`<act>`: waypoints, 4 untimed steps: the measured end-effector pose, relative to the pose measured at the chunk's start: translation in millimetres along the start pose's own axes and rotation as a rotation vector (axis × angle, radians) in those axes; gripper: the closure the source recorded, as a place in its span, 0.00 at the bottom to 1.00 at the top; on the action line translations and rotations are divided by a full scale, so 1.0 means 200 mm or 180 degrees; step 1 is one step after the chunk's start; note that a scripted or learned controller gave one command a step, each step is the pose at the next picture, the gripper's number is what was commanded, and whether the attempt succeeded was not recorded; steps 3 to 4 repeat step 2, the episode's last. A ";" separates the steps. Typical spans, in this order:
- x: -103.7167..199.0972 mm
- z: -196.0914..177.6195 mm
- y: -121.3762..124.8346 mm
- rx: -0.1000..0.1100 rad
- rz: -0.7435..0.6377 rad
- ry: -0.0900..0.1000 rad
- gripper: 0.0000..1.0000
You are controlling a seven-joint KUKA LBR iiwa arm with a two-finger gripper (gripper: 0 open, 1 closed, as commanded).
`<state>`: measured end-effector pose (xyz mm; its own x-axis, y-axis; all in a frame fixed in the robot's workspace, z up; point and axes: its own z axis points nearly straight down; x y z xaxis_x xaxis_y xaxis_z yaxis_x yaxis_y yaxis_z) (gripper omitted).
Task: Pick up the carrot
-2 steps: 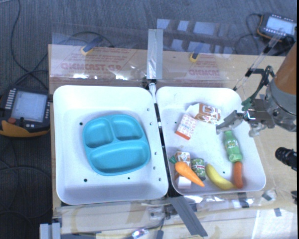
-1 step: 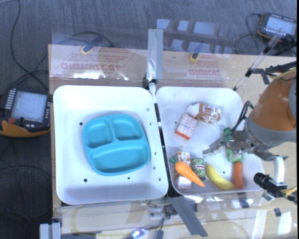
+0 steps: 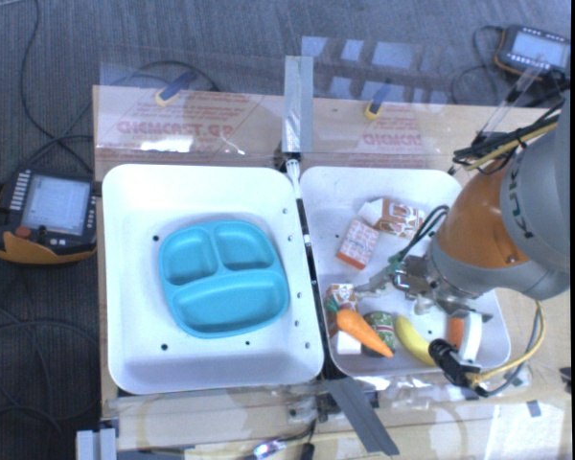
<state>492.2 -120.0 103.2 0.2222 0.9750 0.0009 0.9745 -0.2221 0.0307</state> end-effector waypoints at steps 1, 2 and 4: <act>0.05 0.08 0.24 0.0050 0.0191 -0.0015 0.00; -0.14 0.07 0.17 0.0057 0.0039 0.0017 0.00; -0.14 0.07 0.17 0.0057 0.0039 0.0017 0.00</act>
